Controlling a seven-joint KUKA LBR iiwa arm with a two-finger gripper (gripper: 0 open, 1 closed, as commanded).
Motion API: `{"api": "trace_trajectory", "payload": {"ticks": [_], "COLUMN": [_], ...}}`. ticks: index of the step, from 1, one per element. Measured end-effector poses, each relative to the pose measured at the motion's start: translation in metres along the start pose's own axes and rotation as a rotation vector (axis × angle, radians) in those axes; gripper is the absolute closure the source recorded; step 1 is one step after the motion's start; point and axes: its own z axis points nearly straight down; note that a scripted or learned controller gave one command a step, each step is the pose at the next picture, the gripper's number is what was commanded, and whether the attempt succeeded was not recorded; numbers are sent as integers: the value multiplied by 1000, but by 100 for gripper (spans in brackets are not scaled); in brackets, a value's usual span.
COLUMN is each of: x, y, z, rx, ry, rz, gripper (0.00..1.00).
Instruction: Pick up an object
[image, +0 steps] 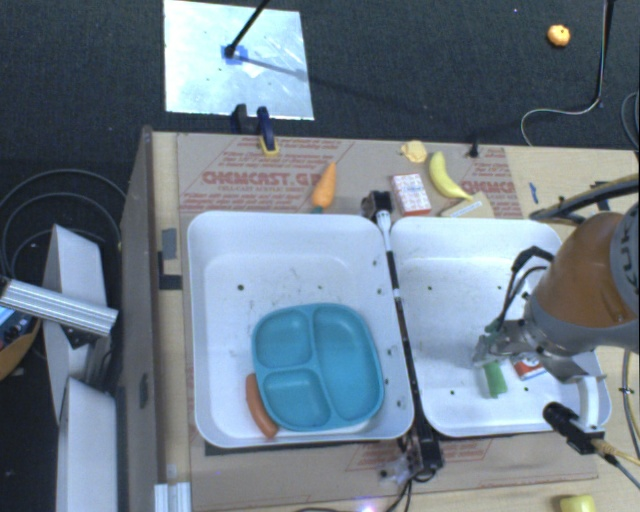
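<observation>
**Ana:** Dark carpet is showing around a cardboard-topped counter (300, 165), and two white bins are sitting on it side by side. What is lying in the left bin (225, 250)?

**Ben:** From the camera view, a blue divided plate (318, 366) is resting toward the bin's five o'clock corner, and an orange sausage-shaped piece (260, 405) is lying just beside the plate at its seven o'clock edge.

**Ana:** And the right bin (450, 250)?

**Ben:** The arm (590, 290) is reaching in from three o'clock, its orange band bulking over the bin's right side. The hand (495, 352) is hanging low near the bin's five o'clock area. A small green block (493, 379) is lying on the bin floor directly at the hand's six o'clock, seemingly touching its tip, with a red-and-white item (530, 369) just beside it toward three o'clock.

**Ana:** Is it holding the block?

**Ben:** I cannot tell; how far the hand is spread is not readable from above, and the block is not visibly between anything.

**Ana:** So which step is this?

**Ben:** I am judging it as the closing-in stage of the pick. The next move is calling for centring over the green block, closing firmly, then lifting straight up without dragging the red-and-white neighbour.
</observation>
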Motion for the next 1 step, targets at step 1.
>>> {"api": "trace_trajectory", "payload": {"ticks": [1], "x": [66], "y": [15], "z": [-94], "rx": [-8], "ry": [0], "rz": [-10], "gripper": [100]}}
